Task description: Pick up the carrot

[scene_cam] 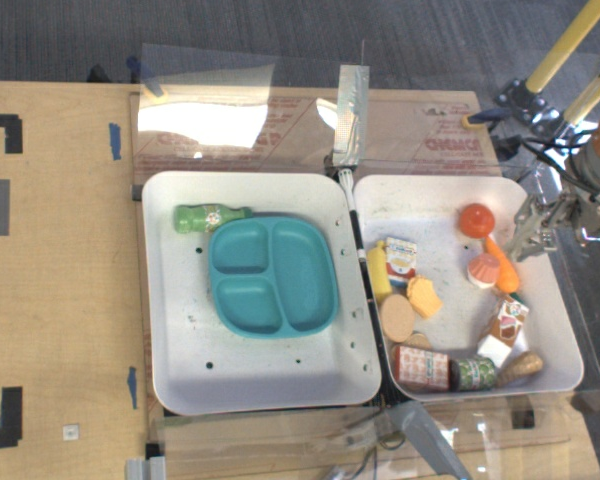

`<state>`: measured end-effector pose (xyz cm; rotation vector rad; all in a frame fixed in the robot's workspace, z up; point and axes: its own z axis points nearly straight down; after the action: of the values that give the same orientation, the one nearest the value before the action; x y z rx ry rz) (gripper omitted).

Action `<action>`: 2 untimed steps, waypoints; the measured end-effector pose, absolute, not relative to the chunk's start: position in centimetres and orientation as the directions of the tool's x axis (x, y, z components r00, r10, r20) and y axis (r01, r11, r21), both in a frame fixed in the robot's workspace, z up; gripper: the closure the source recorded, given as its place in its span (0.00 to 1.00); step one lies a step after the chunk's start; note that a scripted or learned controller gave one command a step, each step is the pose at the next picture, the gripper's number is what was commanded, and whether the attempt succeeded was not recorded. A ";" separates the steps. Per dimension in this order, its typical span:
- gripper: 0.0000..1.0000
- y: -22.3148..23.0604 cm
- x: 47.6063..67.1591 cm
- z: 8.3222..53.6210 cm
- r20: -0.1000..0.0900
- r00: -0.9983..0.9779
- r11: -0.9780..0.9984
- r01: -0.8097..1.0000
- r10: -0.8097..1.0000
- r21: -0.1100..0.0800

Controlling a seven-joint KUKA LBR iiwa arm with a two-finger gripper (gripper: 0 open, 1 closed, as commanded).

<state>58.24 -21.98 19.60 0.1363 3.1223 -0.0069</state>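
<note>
Two white bins are sitting side by side on the tabletop (50, 268), and you are reading them from the left. The left bin (170, 368) is holding a teal divided plate (273, 274) laid flat in its middle, with a green bottle (208, 216) lying on its side just beyond the plate's far-left corner. That side is playing no part in your job.

Moving across the divider, the right bin (420, 203) is carrying the clutter: a yellow bottle (378, 272) lying along the left wall, a cheese wedge (424, 297) and a round cracker (397, 318) just beside it, and a red can (421, 366) and a green can (474, 373) lying along the near wall.

The carrot (501, 266) is lying near the bin's right wall, slanting down from a red tomato (476, 220) and touching or overlapping a pinkish round piece (485, 272). Those neighbours are crowding it, so a clean pinch is looking tight.

The gripper (536, 230) is hanging at the right rim, just beside the carrot's upper end and seemingly placed there for the approach. You cannot tell whether the jaws are spread or closed; nothing is showing between them.
</note>
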 end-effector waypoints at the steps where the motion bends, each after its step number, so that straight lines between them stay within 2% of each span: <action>1: 1.00 -15.2 55.0 9.5 -0.010 -0.993 0.994 0.114 0.114 0.000; 2: 0.00 -15.2 54.9 9.3 -0.005 -0.994 0.994 0.114 0.114 0.001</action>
<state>54.87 -15.24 9.30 0.1784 3.1313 0.0004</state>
